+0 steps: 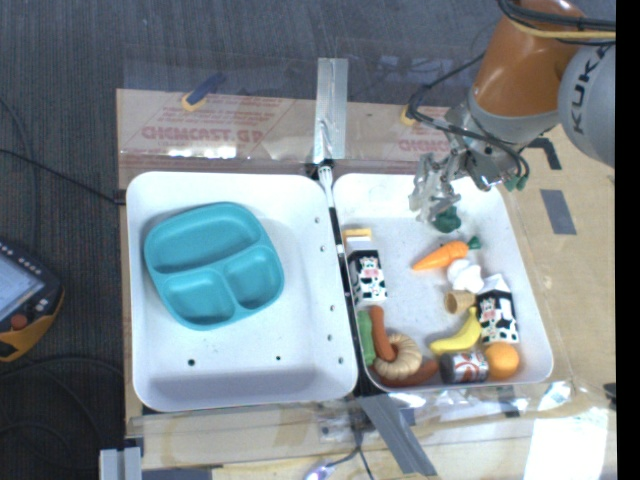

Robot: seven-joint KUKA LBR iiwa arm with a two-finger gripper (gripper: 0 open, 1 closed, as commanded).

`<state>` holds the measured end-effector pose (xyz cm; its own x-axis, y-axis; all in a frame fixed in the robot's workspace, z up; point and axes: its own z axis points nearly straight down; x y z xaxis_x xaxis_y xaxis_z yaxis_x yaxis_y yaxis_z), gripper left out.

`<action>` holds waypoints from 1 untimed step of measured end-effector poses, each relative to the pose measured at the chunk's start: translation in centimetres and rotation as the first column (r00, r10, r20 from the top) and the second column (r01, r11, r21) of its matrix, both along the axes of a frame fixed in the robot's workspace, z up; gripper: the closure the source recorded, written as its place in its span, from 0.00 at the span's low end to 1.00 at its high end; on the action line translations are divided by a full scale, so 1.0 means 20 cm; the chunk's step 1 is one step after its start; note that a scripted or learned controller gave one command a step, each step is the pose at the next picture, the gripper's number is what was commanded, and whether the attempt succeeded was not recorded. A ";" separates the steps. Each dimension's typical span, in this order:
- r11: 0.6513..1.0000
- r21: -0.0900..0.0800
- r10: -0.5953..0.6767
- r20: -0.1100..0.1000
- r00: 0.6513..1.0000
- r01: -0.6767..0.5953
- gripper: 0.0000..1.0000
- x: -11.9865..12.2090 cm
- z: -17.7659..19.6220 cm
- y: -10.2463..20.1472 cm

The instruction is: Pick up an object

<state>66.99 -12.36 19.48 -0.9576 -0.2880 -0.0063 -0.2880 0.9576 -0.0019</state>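
Here, in the camera view, the arm (540, 53) reaches in from the right and hangs its gripper (437, 196) over the upper part of the right bin (400, 193). The gripper's fingers point down with a narrow gap between them, and whether anything sits in that gap I cannot tell. Just below it lies a small dark green piece (447, 222), and near that a toy carrot (440, 257). Lower in the same bin sit a cow-print carton (367, 277), a second cow-print carton (496, 315), a banana (456, 335), an orange (503, 359), a red can (463, 367), a doughnut (399, 359) and a red sausage (381, 340). The left bin (290, 363) holds a teal divided plate (212, 263), lying flat. Both bins rest on the tabletop (575, 268).
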 end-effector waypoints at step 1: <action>1.000 0.002 -0.001 0.005 1.000 0.001 1.00 0.01 0.05 0.01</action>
